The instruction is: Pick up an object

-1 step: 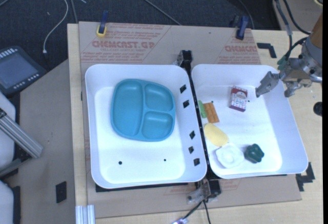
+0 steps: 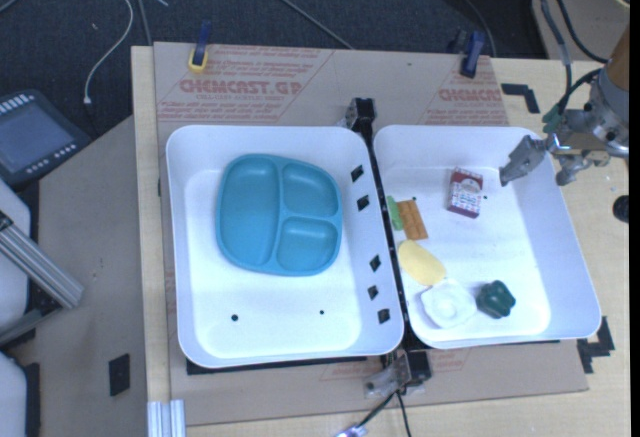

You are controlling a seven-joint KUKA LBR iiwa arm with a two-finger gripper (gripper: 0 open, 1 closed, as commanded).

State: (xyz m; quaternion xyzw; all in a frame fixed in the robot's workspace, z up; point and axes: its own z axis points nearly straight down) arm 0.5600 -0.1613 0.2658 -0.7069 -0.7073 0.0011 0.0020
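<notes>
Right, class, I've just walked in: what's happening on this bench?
A robot arm reaches in from the right, its gripper above the right bin's far corner, holding nothing. That bin contains a red packet, an orange block, a yellow piece, a white piece and a green piece. The left bin holds a blue tray.

The scene is lit brightly and evenly from above. The 2 white bins (image 2: pixel 200 325) are nearly overexposed, so that surface detail on their floors is washed out. Soft, short shadows are cast beneath the blue divided plate (image 2: pixel 279 214) and along the inner bin walls. A mild blue-grey cast is seen on the dark floor. Focus is moderate throughout; printing on the cardboard (image 2: pixel 240 85) is legible, while the small red packet (image 2: pixel 465 193) is possibly too soft to be read.
</notes>
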